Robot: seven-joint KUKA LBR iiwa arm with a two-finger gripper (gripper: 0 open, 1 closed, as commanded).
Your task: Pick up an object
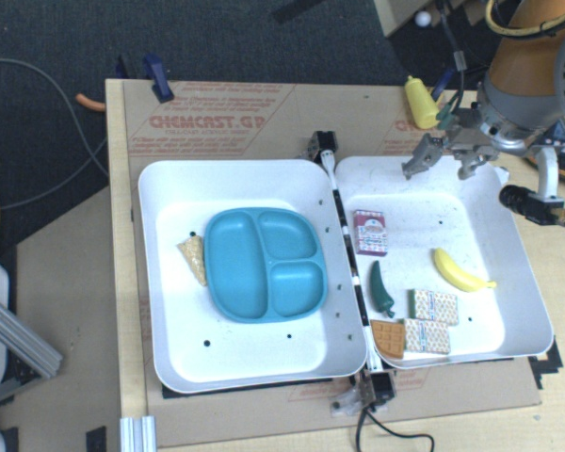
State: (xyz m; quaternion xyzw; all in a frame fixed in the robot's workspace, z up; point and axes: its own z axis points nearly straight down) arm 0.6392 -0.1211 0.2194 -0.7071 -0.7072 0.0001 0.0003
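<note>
So the banana [460, 271] was my likeliest pick, lying flat on the floor of the right bin [424, 182], near its right wall and apart from everything else. Curved and smooth as it was, I judged it could roll or squirt out if my fingers closed off-centre. Left of it sat the dark green piece [381, 288], narrow and hard against the divider side, where I reckoned a fingertip might strike the bin wall before reaching it. Above that lay the small red packet [369, 232], flat on the floor; too thin, I thought, so the fingers could scrape over it. At the front, two patterned packets [433, 320] lay touching one another, with an orange waffle-like piece [387, 337] just beside them; a grab there risked catching two things or nudging one away.

My gripper [449, 156] hung over the back edge of the right bin, fingers spread apart, nothing between them, well away from every item. Coming down from there I'd meet only the rim.

Over in the left bin [160, 252] the blue divided plate [264, 262] sat mid-floor, a tan scrap [194, 255] touching its left edge. Too broad for my fingers, I judged.
</note>
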